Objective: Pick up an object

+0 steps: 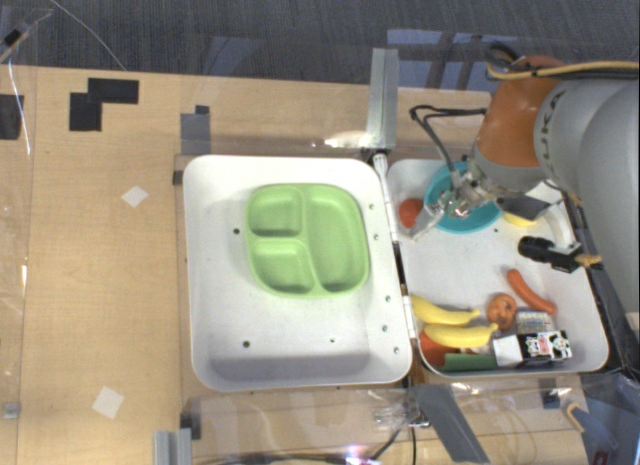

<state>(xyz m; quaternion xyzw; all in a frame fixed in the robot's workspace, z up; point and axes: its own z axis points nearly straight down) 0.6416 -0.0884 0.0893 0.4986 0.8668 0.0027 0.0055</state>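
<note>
Right now the gripper point(452, 203) sits low over a round teal dish point(482, 217) in the upper part of the shallow white right-hand bin point(470, 265), right of the frame's centre. The metal tool covers the dish's middle, leaving only the left edge and lower right rim showing. From this angle I cannot tell whether the gripper is parted or closed, or whether it has hold of the dish at all.

Just left of the dish, close to the bin's left wall, lies a small red-orange rounded piece point(409, 213). To the dish's right, a yellow piece point(521, 217) shows partly from under the grey arm point(592, 143), whose orange band point(510, 123) sits above the dish in the frame.

Further down the bin, well apart from the dish, an orange-red toy sausage point(531, 292) lies at a slant, with a small brown-orange ball point(502, 307) just beside it. Along the lower edge the things crowd together:
- two yellow toy bananas point(452, 313) stacked one above the other
- a red piece point(433, 342) under them
- a dark green block point(468, 360)
- a white-and-black printed box point(536, 347) in the lower right corner

The white left-hand bin point(215, 288) holds a light green divided plastic plate point(305, 238), lying flat near its middle, on the far side of the walls between the bins.
</note>
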